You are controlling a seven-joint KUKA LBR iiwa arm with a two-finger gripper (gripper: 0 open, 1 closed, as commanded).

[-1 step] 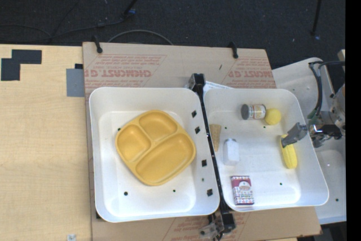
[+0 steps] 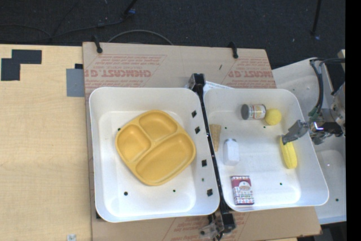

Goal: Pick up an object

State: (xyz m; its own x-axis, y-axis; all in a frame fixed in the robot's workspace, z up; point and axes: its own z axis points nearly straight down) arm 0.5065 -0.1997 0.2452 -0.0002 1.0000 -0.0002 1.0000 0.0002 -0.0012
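Looks like the approach step: the pincer (image 2: 295,132) hovers at the right bin's (image 2: 265,203) right edge, just above the yellow corn cob (image 2: 289,154). Can't tell how open it is. Next it probably needs to drop onto the cob.

A robotics lab: two white bins (image 2: 101,121) on a cardboard-covered bench (image 2: 169,68), with cables (image 2: 141,0) across dark carpet.

Even overhead light, bright white bins (image 2: 113,121), dark floor behind, soft shadows, slight overall softness.
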